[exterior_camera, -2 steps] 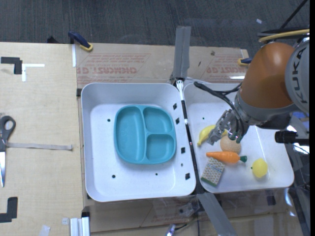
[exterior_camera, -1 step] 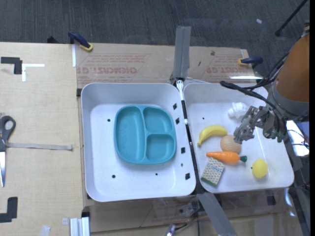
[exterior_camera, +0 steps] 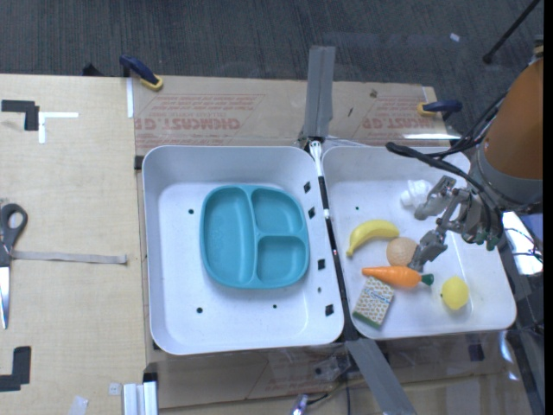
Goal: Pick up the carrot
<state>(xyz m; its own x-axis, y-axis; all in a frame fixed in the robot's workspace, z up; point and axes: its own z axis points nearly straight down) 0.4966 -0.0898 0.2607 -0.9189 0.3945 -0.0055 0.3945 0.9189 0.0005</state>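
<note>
The orange carrot (exterior_camera: 393, 276) with a green tip lies flat on the floor of the right bin (exterior_camera: 486, 320), its green end pointing right. My gripper (exterior_camera: 429, 252) hangs low just above and beside that green end, reaching in from the right. The carrot is not lifted. The gripper's tip sits between the carrot's end and a round beige ball (exterior_camera: 401, 251) that touches the carrot from behind.
A banana (exterior_camera: 371, 233), a lemon (exterior_camera: 454, 293), a small printed packet (exterior_camera: 374, 303) and a white crumpled item (exterior_camera: 415, 195) share the right bin. The left bin (exterior_camera: 164, 258) holds a teal divided plate (exterior_camera: 255, 236). Scissors (exterior_camera: 9, 232) lie at the far left.
</note>
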